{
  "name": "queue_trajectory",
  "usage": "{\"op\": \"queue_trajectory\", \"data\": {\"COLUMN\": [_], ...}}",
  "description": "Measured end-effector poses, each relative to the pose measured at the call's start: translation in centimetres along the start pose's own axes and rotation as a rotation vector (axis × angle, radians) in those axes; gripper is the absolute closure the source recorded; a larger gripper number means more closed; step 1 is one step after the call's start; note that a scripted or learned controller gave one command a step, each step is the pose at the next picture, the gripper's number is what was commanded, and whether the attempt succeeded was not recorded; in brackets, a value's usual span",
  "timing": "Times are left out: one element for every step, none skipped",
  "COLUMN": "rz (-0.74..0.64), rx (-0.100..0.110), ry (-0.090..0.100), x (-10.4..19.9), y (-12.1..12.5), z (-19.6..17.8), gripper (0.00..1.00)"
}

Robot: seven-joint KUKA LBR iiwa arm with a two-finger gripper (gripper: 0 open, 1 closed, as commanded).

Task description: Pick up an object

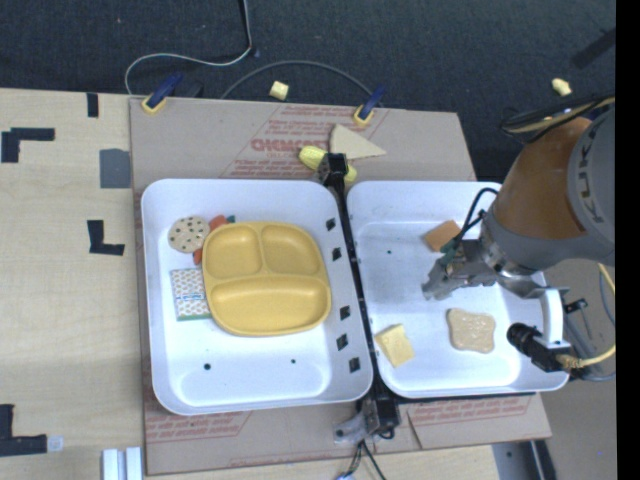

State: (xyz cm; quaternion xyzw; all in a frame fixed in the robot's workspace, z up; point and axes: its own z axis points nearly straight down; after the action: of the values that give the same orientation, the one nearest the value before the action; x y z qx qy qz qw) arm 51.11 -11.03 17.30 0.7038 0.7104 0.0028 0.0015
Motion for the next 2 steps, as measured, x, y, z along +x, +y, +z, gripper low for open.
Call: {"op": "queue_trajectory", "data": {"rz": [0.008,0.008], "rx": [0.007,0.003], "ry": [-0.001,-0.005], "x": [-0.5,-6.6], "y": [-0.3,7.8], "z": [0.4,6.6], "gripper": [0.0,0.0]}}
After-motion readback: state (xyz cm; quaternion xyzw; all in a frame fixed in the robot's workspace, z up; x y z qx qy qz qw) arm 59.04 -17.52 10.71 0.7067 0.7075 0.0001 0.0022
